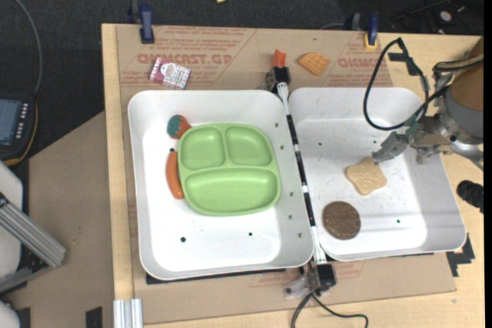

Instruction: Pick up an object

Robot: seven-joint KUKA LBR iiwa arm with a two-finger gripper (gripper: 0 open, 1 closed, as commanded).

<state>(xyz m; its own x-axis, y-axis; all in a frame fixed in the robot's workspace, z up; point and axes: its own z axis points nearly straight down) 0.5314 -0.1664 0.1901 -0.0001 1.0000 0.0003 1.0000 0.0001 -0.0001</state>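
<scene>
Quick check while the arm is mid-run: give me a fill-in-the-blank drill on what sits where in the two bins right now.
1. The green three-compartment plastic tray lies in the ____ white bin.
2. The round dark brown cookie and the tan square cracker lie in the ____ white bin.
3. The orange sausage-shaped toy lies along the tray's ____ edge.
4. The gripper hovers nearest the ____.

Missing words: left; right; left; cracker
</scene>
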